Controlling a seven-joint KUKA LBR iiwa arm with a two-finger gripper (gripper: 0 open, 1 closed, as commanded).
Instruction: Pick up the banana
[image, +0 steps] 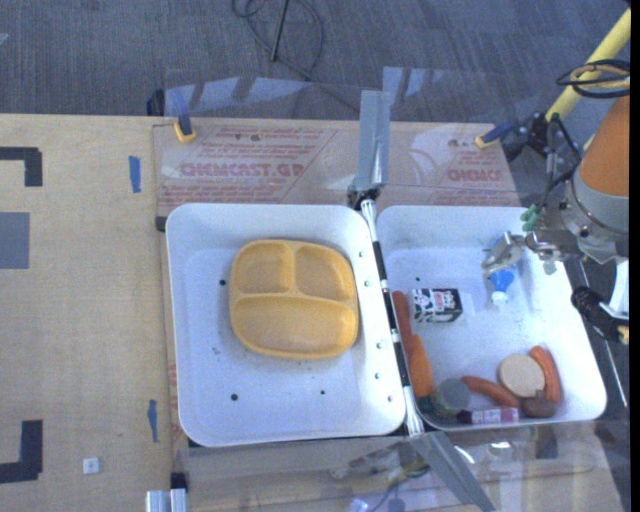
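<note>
Approach is the step in hand, as I judge it: the gripper (500, 272) hangs over the far right part of the right bin (470, 340), with the arm (605, 170) coming in over that bin's right rim. Whether the claw is spread or pressed together I cannot tell from this slant, and nothing can be made out held in it.

Where the banana lies I cannot tell either (it may sit under the gripper, but that is a guess). The next move calls for fixing on the fruit first, then coming down squarely over it.

Other things crowd the bin's near right corner: a round tan slice (521, 375), two orange sticks (490, 389) beside it and a dark lump (452, 395). A long carrot (412, 345) lies along the left wall, and a small black-and-white carton (437, 305) stands near it, well apart from the gripper. The left bin (190, 330) carries a yellow divided plate (295, 298) in its middle. The cluttered corner is the likeliest place for a wrong catch.
</note>
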